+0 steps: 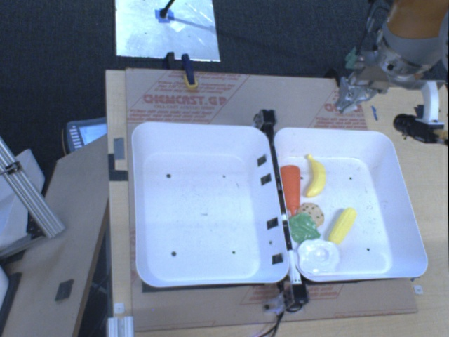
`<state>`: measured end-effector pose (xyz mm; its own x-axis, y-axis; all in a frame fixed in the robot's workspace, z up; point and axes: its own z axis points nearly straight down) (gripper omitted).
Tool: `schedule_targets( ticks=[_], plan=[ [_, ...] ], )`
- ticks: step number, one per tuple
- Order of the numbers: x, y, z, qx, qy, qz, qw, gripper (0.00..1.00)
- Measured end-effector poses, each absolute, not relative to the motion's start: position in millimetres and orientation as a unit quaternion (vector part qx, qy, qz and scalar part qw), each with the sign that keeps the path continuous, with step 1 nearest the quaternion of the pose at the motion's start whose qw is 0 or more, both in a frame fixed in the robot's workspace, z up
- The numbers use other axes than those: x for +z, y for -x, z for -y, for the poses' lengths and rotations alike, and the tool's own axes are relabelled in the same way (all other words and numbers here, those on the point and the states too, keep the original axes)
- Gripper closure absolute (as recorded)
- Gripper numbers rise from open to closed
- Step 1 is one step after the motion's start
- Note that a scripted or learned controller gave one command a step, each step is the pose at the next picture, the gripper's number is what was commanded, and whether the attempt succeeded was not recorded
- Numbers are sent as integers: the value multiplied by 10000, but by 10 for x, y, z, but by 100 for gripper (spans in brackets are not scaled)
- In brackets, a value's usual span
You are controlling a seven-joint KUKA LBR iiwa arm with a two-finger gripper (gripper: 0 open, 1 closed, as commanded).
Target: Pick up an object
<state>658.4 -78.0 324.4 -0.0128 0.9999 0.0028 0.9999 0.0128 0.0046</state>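
The left bin [203, 202] holds nothing to grasp; every candidate sits in the right bin [379, 188], crowded against its left wall. From left to right there: a carrot [290, 188] lying along the divider, a green piece [304, 227] just near of it, a cookie [311, 213] touching the green piece, a white egg [319, 255] in the near corner, a banana [316, 175], and a corn cob [342, 225] a little apart. My guess is that the main risk is the crowding: jaws coming down on the carrot could strike the bin wall, and a grasp among the touching pieces could nudge neighbours or close on nothing. The corn looks the safest pick. The gripper [349, 98] hangs over the bench just beyond the right bin's far rim, pointing down, carrying nothing; whether the jaws are open I cannot tell.
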Motion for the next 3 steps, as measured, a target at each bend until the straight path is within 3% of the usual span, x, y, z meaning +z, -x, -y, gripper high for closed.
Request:
schedule_targets(
  ticks=[1,2,3],
  plan=[
    [3707,-6678,-197,41,-7020,-7122,17,100],
    [4793,-6220,390,47,-7082,-7060,64,100],
    [3885,-6233,-359,-11,-7036,-7106,-22,100]
  ],
)
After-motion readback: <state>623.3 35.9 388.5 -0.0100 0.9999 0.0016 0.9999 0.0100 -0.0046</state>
